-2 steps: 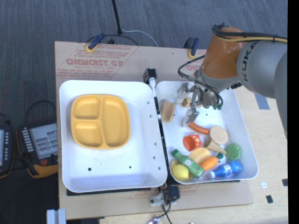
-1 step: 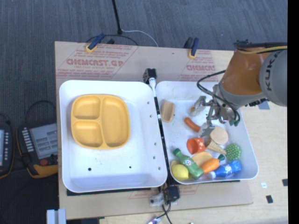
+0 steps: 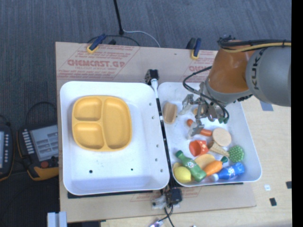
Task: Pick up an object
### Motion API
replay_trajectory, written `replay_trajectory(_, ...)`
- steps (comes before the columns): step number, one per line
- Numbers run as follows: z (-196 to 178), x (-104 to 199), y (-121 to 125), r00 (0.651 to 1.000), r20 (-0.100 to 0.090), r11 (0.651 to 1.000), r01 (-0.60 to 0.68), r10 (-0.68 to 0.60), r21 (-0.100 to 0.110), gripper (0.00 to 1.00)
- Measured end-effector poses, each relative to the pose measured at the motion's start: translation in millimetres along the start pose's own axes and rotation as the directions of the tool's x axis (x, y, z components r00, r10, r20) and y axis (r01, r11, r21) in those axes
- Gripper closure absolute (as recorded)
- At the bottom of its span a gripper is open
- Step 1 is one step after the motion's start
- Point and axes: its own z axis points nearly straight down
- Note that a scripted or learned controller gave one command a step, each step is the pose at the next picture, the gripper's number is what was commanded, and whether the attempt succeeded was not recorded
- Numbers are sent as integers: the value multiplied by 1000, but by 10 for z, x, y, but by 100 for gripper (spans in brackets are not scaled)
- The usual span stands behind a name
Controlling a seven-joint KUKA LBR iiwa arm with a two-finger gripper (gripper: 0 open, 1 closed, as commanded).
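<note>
Hovering over the right bin (image 3: pixel 251 141), the gripper (image 3: pixel 202 113) spreads its 2 fingers with nothing between them — just above a small orange piece (image 3: pixel 190 123). Toy foods — a red pepper (image 3: pixel 198 147), a lemon (image 3: pixel 182 174) — crowd the bin's near corner.

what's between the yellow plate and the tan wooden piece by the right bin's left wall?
In the camera view: bare white floor of the left bin, then the two bins' adjoining walls. No object sits between the yellow plate and the tan wooden piece.

Perhaps "CHEMCAST GP" on cardboard sheet (image 3: pixel 97 64)
</note>
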Motion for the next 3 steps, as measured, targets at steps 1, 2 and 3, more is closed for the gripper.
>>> replay_trajectory(1, -8, 236, 18, 1000, 6, 1000, -3, 3, -4, 0)
replay_trajectory(2, -109, 240, 19, 1000, -5, 1000, -4, 4, -6, 100)
replay_trajectory(3, -921, 660, 285, 995, -17, 995, 95, -96, -12, 100)
